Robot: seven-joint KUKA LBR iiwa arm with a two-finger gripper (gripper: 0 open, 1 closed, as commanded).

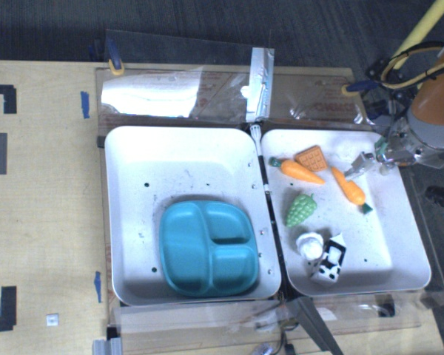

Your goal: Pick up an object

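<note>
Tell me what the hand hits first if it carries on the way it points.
Probably the nearer orange toy carrot, lying just down-left of the hand in the right white bin; depth is unclear.

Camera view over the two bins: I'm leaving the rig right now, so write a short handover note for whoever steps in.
Gripper: at the right bin's upper right, above one carrot's upper end; nothing seen between its fingers.
Right bin things: second carrot, waffle-patterned cracker, green bumpy fruit, white piece, black-and-white cow toy.
Left bin: blue divided plate.
Done: nothing lifted yet.
Left: close on an object, probably the nearest carrot, and lift it.
</note>
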